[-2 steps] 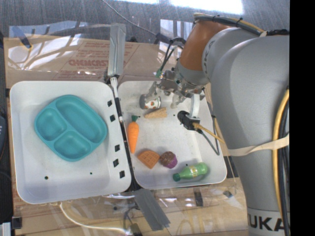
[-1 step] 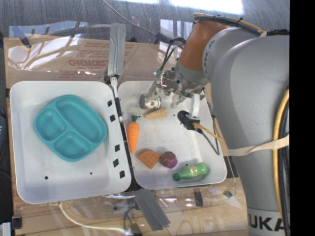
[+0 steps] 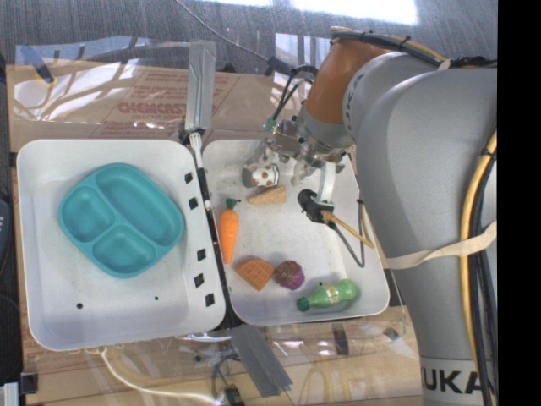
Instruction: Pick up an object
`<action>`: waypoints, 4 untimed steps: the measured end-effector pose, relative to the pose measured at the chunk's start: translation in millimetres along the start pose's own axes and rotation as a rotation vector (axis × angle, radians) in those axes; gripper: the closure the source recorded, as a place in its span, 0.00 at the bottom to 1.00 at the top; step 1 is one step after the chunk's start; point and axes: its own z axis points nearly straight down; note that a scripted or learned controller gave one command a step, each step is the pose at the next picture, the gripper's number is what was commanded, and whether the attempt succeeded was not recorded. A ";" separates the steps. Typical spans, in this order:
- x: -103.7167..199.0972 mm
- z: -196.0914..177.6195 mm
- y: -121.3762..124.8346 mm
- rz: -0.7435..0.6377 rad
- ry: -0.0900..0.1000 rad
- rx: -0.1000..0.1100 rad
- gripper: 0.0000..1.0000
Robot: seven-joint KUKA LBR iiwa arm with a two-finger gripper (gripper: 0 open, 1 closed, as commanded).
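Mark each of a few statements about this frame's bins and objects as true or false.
1. The teal divided plate lies in the left bin. True.
2. The toy carrot lies in the left bin. False: it is in the right bin, near the divider.
3. The green bottle stands upright. False: it lies on its side by the bin's near edge.
4. The waffle piece sits beside a dark purple object. True.
5. The gripper is over the right bin's far end. True.
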 end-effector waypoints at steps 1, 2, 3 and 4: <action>2.8 -13.1 3.1 -0.009 0.001 -0.006 1.00; 2.6 -11.8 2.5 -0.009 0.000 -0.004 0.00; 2.6 -11.9 2.5 -0.009 0.000 -0.004 0.00; -23.5 10.4 -10.1 -0.150 -0.005 0.010 0.00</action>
